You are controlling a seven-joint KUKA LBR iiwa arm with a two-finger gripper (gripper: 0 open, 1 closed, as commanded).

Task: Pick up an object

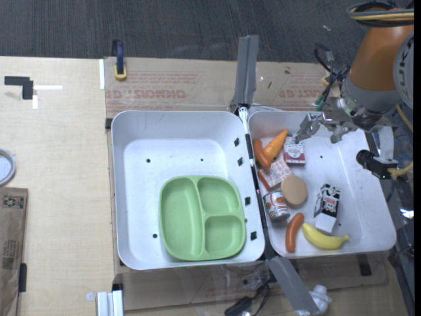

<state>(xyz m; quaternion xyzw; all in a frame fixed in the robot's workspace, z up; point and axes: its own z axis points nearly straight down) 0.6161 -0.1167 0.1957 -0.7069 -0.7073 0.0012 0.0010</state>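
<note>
My gripper hangs over the back of the right bin, fingers spread open with nothing between them. Just to its left and below lie an orange carrot and a small red and white carton. Further toward the front are a red and white packet, a round brown bun, a can, a black and white milk carton, a red sausage and a yellow banana.
The left bin holds a green divided plate. A grey divider post rises between the bins at the back. The arm's orange band and cables crowd the right bin's far right corner.
</note>
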